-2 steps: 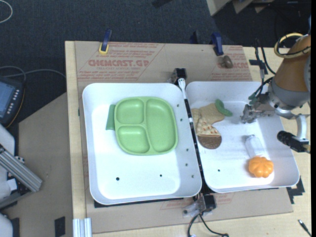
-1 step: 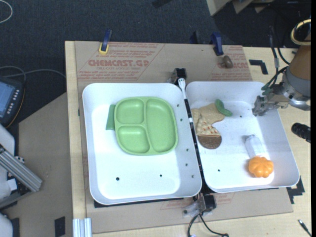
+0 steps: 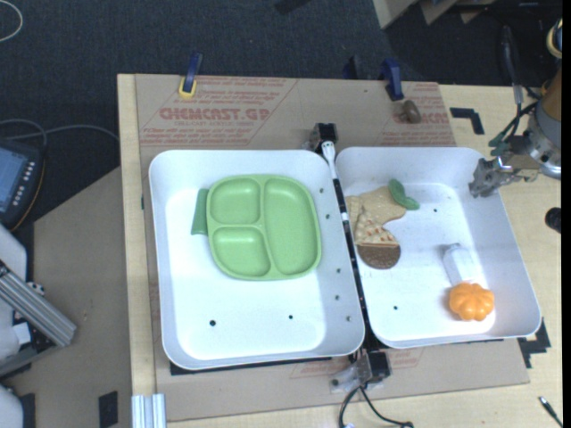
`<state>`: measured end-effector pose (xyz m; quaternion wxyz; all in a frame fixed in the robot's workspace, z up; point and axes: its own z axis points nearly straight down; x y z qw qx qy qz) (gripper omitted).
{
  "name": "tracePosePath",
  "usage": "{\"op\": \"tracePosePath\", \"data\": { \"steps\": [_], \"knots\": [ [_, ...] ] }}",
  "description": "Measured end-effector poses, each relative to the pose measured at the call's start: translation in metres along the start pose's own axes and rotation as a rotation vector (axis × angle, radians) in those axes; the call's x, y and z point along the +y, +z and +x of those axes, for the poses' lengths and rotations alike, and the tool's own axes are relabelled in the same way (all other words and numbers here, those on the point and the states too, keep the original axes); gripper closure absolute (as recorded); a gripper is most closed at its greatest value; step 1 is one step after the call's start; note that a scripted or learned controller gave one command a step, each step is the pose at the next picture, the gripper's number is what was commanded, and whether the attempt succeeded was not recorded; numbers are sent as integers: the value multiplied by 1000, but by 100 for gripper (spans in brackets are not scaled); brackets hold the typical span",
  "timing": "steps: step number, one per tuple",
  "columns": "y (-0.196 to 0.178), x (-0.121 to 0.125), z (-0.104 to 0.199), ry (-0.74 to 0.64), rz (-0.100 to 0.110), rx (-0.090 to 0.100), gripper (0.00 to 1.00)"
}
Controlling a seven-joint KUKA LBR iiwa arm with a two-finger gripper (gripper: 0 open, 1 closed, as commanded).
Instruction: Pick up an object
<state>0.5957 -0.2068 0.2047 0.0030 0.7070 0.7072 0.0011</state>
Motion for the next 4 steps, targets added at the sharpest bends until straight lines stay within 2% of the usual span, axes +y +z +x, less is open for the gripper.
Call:
{"op": "tracePosePath", "data": {
  "steps": [1, 3, 4],
  "knots": [
    [-22, 1, -1, 0, 1, 1, 100],
    [-37, -63, 87, -2, 10, 5, 100],
    [-30, -86, 142, -4, 10, 6, 100]
  ]
}}
